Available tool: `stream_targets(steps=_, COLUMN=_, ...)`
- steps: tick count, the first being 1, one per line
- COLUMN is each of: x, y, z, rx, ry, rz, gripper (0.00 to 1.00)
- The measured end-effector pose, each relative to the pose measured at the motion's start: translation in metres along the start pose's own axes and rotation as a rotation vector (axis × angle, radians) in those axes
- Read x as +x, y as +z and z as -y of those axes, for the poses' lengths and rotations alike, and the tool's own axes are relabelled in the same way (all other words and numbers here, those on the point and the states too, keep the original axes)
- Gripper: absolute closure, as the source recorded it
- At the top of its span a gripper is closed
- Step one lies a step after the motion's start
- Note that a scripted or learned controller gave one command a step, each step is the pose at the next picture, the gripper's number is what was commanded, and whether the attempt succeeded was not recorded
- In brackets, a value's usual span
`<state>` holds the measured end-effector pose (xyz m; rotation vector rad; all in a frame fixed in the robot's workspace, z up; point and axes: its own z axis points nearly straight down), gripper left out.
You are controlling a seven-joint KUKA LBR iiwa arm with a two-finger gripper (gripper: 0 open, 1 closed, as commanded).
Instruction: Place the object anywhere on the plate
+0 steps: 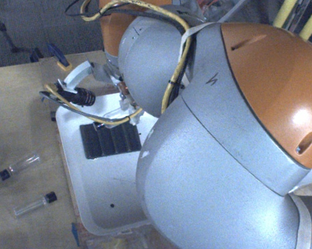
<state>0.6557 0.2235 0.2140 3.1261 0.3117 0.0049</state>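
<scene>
One grey arm [217, 140] across white bin [79, 180], black ribbed object [110, 138] beneath, pincer state unclear

Big grey arm with orange band [232, 120] looms across the right | shallow white bin [95, 183] beneath, holding a flat black ribbed rectangular piece [110, 138] | clear black-capped vials [34, 203] scattered on wooden counter [6, 103], left

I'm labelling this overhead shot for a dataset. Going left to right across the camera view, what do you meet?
Clear tubes with black caps on the wooden bench → white bin → dark ribbed block in the bin → grey arm → its orange band.
</scene>
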Motion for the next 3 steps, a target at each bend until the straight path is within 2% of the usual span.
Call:
stream_targets(steps=1, x=-0.125, y=0.03, z=-0.134, rx=0.003, ry=-0.093, rz=0.011, gripper=1.0)
stream_targets(steps=2, x=-0.083, y=-0.094, z=-0.064, rx=0.001, ry=-0.282, rz=0.006, gripper=1.0)
stream_targets(steps=3, x=-0.105, y=0.017, z=-0.005, rx=0.0, ry=-0.089, rz=0.004, gripper=1.0)
